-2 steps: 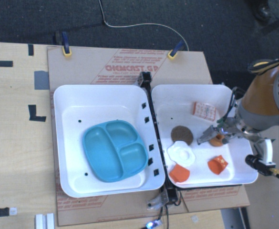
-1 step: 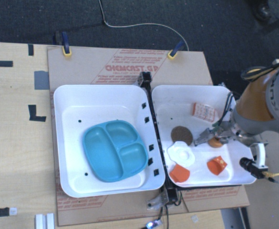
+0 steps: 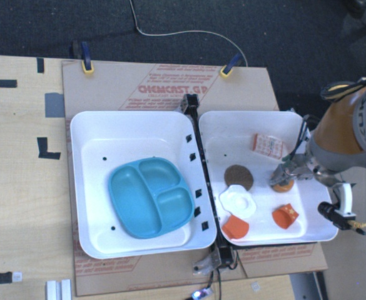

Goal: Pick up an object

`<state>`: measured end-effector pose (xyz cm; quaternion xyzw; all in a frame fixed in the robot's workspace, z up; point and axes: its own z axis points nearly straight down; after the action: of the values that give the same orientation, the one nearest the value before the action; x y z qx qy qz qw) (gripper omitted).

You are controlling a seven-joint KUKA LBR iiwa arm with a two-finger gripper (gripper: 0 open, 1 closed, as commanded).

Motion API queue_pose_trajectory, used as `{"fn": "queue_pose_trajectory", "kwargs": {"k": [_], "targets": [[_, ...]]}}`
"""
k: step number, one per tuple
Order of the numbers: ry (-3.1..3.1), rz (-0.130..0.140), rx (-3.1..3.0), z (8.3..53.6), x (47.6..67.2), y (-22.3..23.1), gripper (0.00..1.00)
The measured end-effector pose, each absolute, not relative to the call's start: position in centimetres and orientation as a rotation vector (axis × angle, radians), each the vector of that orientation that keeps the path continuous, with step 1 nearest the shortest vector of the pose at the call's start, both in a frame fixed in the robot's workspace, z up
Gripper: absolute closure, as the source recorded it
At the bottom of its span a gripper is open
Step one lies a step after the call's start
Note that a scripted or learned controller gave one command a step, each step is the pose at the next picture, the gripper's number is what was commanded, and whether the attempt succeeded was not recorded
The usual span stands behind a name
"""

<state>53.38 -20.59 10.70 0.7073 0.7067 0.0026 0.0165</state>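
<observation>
**A:** Cardboard sheet [image 3: 170, 92] laid over a pale wooden bench, with two white bins on top. What lies closest to the camera?

**B:** In the right bin [image 3: 245, 119], along the near wall, an orange-red wedge [image 3: 236, 228] sits at the left corner and a small red piece [image 3: 286, 216] further right, the two well apart. Just behind the wedge, and touching it, is a white lump [image 3: 237, 200].

**A:** And the left bin [image 3: 76, 167]?

**B:** It holds a blue divided plate [image 3: 151, 195], lying flat and turned at an angle.

**A:** Where is the arm?

**B:** It comes in from the right. The gripper [image 3: 283, 179] is low in the right bin's middle, directly over a small orange thing [image 3: 284, 187], which is partly hidden beneath it. I cannot tell whether the gripper is open or closed, or whether it has the thing.

**A:** Anything beside it?

**B:** A brown disc [image 3: 239, 176] lies to its left, near the white lump. Further back a red-and-white packet [image 3: 268, 145] lies flat, apart from the rest.

**A:** And beyond the bins?

**B:** Two blue-and-yellow clamps [image 3: 231, 64] grip the cardboard's far edge, and a thin white cable [image 3: 189, 32] loops across the dark floor.
</observation>
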Motion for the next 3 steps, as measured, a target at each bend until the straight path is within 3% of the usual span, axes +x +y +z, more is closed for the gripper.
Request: {"fn": "queue_pose_trajectory", "kwargs": {"k": [3], "targets": [[2.222, 0.001, 2.218, 22.1, 53.6, -20.1, 1.00]]}}
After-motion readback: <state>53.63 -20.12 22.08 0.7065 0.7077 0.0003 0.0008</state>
